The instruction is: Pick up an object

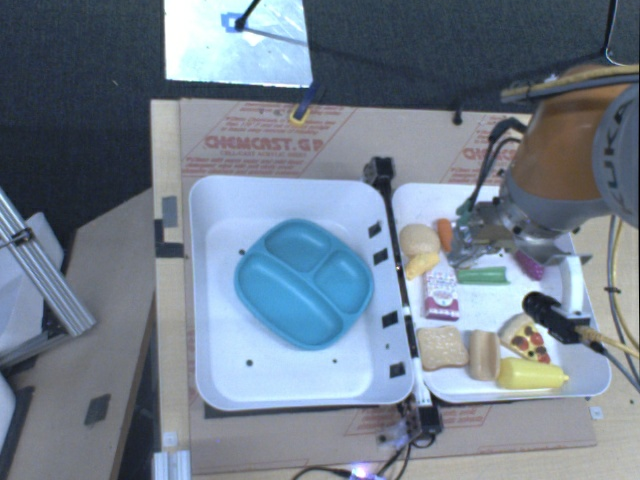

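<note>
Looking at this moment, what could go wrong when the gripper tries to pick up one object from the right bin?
1. The gripper is low among crowded toy food: a carrot, a yellow banana-like piece and a green piece lie close, so it might catch two things or push one aside.
2. The pink-and-white packet lies flat, so the fingers may slip over it.

A blue three-compartment plastic tray [304, 282] lies tilted in the left shallow white bin [220, 363]. The right white bin [590, 373] holds toy food: a slice of toast [441, 347] at six o'clock, a yellow bottle-shaped piece [530, 374] at five, a pizza wedge [525, 336] beside it, and a pink-and-white packet [441, 294] centrally. The grey two-finger gripper [470, 251] hangs over a green stick [486, 277].
</note>
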Controlling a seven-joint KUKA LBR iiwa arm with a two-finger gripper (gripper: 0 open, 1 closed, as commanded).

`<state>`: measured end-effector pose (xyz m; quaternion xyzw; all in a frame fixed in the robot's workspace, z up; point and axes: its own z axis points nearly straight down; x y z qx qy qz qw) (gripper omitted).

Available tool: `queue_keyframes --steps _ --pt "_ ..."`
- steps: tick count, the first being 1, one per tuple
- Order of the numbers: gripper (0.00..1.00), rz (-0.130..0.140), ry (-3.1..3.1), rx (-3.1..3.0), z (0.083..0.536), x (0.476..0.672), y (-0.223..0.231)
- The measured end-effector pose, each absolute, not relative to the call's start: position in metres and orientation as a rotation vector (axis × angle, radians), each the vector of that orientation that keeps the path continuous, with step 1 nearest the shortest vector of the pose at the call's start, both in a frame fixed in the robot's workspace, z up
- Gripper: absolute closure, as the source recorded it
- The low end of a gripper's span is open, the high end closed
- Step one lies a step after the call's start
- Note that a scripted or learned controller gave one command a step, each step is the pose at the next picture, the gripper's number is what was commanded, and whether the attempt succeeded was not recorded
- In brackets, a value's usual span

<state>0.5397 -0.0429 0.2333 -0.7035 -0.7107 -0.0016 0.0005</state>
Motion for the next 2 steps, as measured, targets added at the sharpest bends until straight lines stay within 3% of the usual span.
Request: queue_keyframes --steps 2 --pt "1.00 -0.002 -2.231 -2.208 0.235 0.501 0.053"
